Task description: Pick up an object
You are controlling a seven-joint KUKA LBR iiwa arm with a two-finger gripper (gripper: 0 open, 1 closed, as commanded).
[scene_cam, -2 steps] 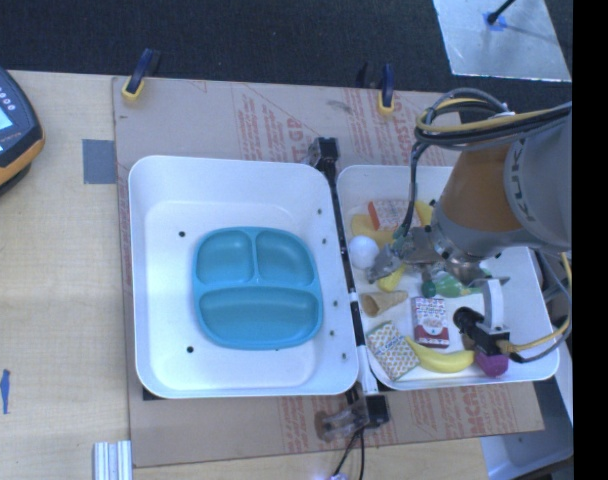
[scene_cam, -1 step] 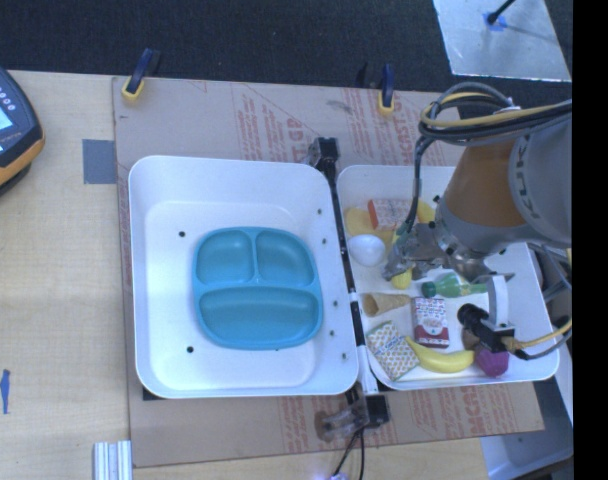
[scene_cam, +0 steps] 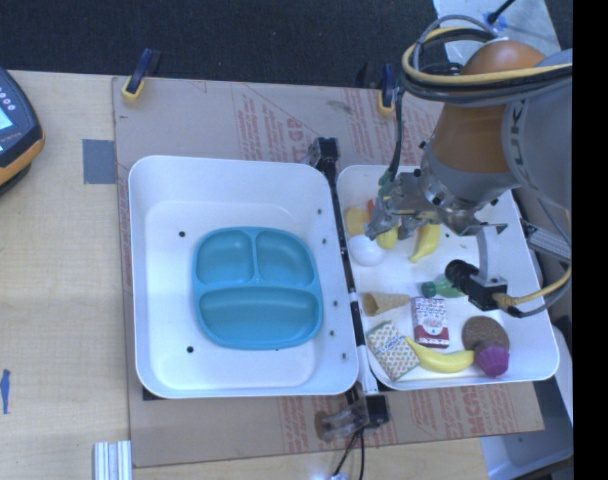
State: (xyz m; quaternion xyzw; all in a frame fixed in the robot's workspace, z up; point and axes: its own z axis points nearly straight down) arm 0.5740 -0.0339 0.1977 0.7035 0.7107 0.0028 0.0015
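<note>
Overhead, the arm [scene_cam: 484,118] reached into the right bin [scene_cam: 540,363], its gripper [scene_cam: 396,220] low near that bin's far left corner; whether it was wide or narrow could not be told. A yellow piece [scene_cam: 426,240] lay just beside it, and a white egg [scene_cam: 364,250] sat against the left wall. Along the near edge lay a banana [scene_cam: 442,359], a cracker [scene_cam: 390,350], a red packet [scene_cam: 431,321] and a purple fruit [scene_cam: 493,361]. The left bin [scene_cam: 154,268] held a blue tray [scene_cam: 257,288] at its middle.

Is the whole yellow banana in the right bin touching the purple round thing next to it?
Cannot tell. In the camera view the yellow banana ends right beside the purple round object, but neither contact nor a gap shows plainly.
</note>
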